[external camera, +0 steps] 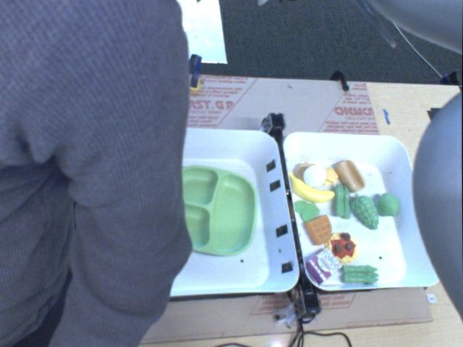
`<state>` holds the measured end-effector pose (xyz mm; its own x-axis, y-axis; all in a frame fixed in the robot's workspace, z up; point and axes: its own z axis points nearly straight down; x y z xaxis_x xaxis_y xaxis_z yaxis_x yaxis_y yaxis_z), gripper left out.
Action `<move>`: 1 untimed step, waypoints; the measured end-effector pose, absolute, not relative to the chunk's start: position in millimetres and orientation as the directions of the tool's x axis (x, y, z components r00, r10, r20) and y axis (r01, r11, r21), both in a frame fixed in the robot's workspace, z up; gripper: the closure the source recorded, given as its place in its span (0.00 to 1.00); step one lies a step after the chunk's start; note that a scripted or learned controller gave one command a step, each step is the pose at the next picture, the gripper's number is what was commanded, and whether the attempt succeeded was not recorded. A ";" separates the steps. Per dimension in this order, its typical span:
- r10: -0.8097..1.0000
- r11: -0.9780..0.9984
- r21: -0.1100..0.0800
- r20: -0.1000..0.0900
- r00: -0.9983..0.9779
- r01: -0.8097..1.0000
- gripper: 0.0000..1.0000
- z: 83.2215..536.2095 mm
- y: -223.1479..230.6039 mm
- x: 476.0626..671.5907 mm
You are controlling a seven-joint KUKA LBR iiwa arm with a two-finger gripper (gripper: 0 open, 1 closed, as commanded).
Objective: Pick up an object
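The right bin (396,255) holds several toy foods: a yellow banana (311,191), a white egg (315,174), a brown bread roll (349,173), a green lime (388,204), a bumpy green vegetable (364,211), a small cucumber (341,202), a brown waffle (318,229), a red and yellow piece (343,246), a purple packet (322,267) and green asparagus (359,273). A grey, rounded part of the arm (439,194) overlaps the bin's right edge.
The left bin (239,139) holds a light green divided tray (221,210). A large grey textured mass (87,157) close to the camera hides the view's left third and the left bin's left side. A black divider (283,208) separates the bins. More grey arm (416,9) crosses the top right.
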<state>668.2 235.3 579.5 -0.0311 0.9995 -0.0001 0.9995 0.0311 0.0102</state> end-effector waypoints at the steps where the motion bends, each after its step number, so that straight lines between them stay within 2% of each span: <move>1: 0.999 0.035 0.014 -0.001 -0.035 0.999 1.00 591.2 235.4 668.1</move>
